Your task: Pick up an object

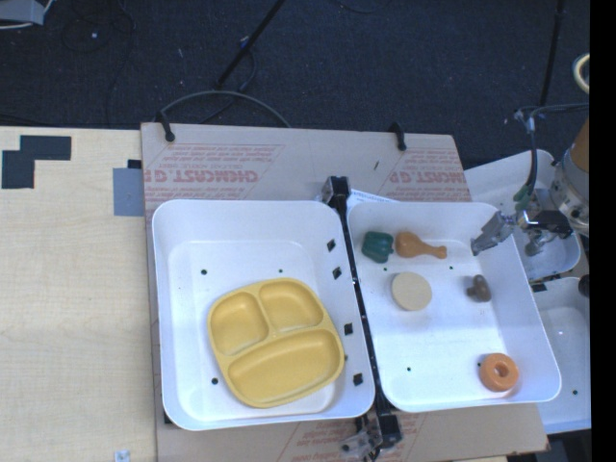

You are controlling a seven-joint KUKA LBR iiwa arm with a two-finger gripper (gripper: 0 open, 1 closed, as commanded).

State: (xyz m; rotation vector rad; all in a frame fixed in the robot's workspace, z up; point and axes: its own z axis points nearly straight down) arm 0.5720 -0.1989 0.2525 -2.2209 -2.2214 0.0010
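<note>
two white bins side by side. left bin (183,258): yellow divided tray (276,341). right bin (438,393): green object (377,246), tan drumstick-shaped object (420,247), cream disc (412,292), small brown lump (478,289), orange ring (499,372) near front right corner. gripper (500,227) over right bin's far right edge; finger state cannot be told, nothing seen held

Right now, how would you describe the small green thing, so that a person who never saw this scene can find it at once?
Look at the right white bin, the one beside the bin holding the yellow tray. In its far left corner, near the divider, lies the green object. It is the only green thing there; the tan drumstick-shaped toy is just to its right and the pale round disc lies nearer the camera.
</note>
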